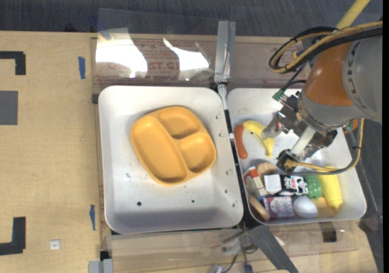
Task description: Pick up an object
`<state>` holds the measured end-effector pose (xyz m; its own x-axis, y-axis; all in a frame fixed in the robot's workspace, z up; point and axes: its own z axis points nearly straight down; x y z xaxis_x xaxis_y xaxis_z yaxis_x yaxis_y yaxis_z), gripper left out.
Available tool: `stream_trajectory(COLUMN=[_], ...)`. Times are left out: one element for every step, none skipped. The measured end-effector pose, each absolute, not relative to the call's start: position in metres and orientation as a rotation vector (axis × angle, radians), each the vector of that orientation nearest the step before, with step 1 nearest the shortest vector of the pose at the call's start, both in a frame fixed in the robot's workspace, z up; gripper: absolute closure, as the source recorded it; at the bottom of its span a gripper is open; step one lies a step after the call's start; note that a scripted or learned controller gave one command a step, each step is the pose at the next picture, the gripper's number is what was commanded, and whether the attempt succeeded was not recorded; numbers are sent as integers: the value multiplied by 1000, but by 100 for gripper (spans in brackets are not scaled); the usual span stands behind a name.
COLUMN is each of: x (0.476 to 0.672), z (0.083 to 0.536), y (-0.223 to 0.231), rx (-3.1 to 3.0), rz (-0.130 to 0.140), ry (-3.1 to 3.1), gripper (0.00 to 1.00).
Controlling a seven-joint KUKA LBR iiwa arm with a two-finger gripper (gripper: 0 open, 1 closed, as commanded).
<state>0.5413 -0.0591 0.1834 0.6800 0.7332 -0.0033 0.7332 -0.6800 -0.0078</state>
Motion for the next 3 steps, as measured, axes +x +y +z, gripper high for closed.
stream_trajectory(x=[562, 602, 603], z=[184, 184, 219], y=[-78, -39, -88], rx=[-3042, -3124, -3126], rz=[3, 2, -1], ry=[-783, -322, -312], gripper=[0, 0, 0])
